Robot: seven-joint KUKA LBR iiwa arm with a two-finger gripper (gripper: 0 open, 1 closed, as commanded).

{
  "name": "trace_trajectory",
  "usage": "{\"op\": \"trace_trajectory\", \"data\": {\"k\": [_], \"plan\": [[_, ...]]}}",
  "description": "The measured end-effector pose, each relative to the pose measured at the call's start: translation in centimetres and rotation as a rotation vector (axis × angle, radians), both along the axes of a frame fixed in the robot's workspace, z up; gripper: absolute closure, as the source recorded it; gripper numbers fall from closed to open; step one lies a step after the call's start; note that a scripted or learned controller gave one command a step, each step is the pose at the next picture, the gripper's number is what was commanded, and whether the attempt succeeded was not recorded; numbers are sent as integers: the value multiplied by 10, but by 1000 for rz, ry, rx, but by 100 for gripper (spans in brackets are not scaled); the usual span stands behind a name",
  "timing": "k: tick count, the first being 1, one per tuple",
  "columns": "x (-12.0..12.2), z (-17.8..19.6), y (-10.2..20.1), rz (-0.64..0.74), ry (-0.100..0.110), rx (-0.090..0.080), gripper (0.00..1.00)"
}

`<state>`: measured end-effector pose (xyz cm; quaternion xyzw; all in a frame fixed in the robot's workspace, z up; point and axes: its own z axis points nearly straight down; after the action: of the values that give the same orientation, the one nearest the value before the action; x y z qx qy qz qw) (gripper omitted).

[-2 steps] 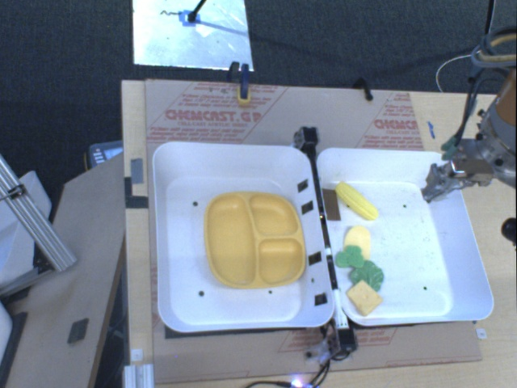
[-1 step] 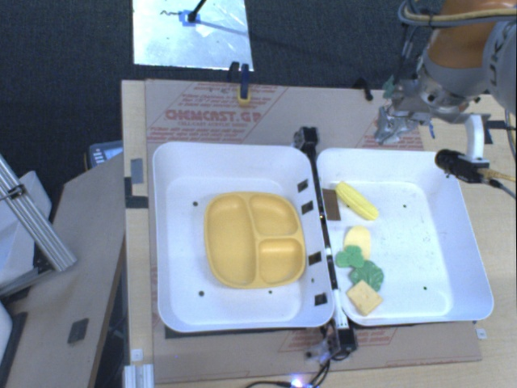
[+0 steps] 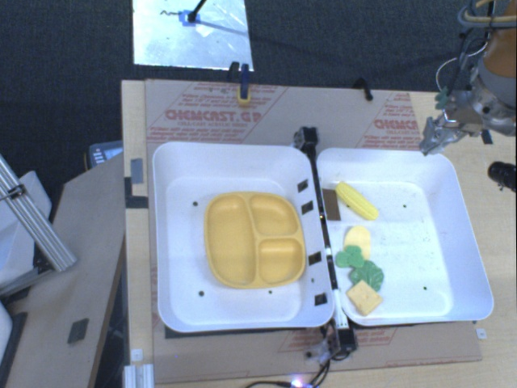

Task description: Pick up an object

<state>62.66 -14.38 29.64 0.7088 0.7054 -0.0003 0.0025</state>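
Two shallow white bins sit side by side on the table (image 3: pixel 380 107), a board printed with red lettering. The left bin (image 3: pixel 174 168) holds a yellow divided tray (image 3: pixel 252 238) with three compartments, lying flat near the bin's middle. The right bin (image 3: pixel 428 241) holds the small toy foods, all gathered along its left side: a yellow corn cob (image 3: pixel 356 200) lies at a slant toward the far left corner, a pale yellow rounded piece (image 3: pixel 358 238) sits nearer than it, a green leafy piece (image 3: pixel 361 267) lies just nearer again and seems to touch the rounded one, and a tan cube (image 3: pixel 364 297) rests at the near left, just beside the green piece. A small dark brown patch (image 3: pixel 329 204) shows by the corn, against the bin's left wall; what it is cannot be made out. The hand (image 3: pixel 436 136) hangs above the far right corner of the right bin, well apart from the foods, and nothing shows between its fingers; it is small and blurred here, so whether it is released or clenched cannot be told. The arm (image 3: pixel 493 79) behind it is cut off by the right edge.
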Motion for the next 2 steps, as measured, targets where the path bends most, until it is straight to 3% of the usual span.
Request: {"op": "trace_trajectory", "data": {"k": [1, 2], "plan": [[-11, 31, -68, 0, -2, -2, 100], [-46, 201, -64, 9, -18, -4, 100]]}}
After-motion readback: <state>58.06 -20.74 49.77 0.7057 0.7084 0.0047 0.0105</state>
